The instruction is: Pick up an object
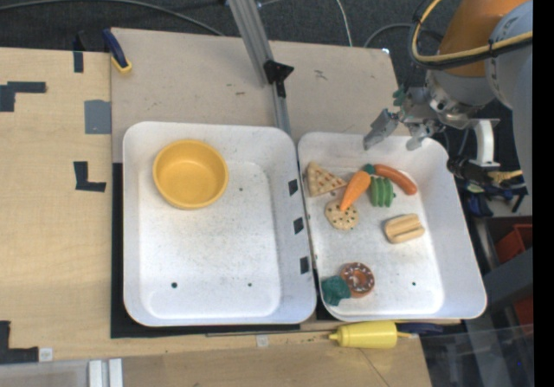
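Pincer (396,133) hangs open and empty over the right bin's (459,286) far edge — just beyond the sausage (396,177) and carrot (354,190).

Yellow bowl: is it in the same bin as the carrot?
No. The yellow bowl sits in the left bin, while the carrot lies in the right bin among the other toy foods.

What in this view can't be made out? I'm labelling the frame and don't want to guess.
- Gripper: small, seen from above at the right bin's top edge; nothing shows between its fingers.
- Green toy: partly covered by the carrot and sausage; kind unclear.
- Teal piece beside the donut: too small to identify.
- Yellow bottle: label side hidden.
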You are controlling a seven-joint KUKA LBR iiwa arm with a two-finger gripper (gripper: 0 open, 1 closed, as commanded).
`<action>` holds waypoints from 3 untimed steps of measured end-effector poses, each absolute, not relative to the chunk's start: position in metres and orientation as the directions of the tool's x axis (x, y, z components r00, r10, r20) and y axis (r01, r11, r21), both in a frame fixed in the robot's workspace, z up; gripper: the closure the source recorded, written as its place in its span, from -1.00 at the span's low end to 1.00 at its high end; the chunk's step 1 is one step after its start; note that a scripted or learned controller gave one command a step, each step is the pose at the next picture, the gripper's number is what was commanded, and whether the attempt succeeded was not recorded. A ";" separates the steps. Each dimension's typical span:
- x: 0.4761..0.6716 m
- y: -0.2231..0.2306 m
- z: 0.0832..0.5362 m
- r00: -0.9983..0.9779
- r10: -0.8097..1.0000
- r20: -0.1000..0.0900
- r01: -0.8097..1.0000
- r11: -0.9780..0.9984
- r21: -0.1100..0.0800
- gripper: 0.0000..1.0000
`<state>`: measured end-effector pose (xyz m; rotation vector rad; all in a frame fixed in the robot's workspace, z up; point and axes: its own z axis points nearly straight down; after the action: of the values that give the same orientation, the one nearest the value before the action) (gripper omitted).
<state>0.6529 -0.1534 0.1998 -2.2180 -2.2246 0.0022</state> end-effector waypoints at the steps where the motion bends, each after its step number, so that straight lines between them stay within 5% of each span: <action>1: 0.653 -0.154 0.200 -0.003 1.000 -0.001 1.000 0.003 -0.001 -1.00; 2: 0.651 -0.156 0.135 -0.002 1.000 -0.001 1.000 0.002 -0.007 -1.00; 3: 0.656 -0.159 0.097 -0.003 1.000 -0.012 1.000 0.003 0.019 -1.00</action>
<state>0.6565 -0.1585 0.0971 -2.2331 -2.2402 -0.0076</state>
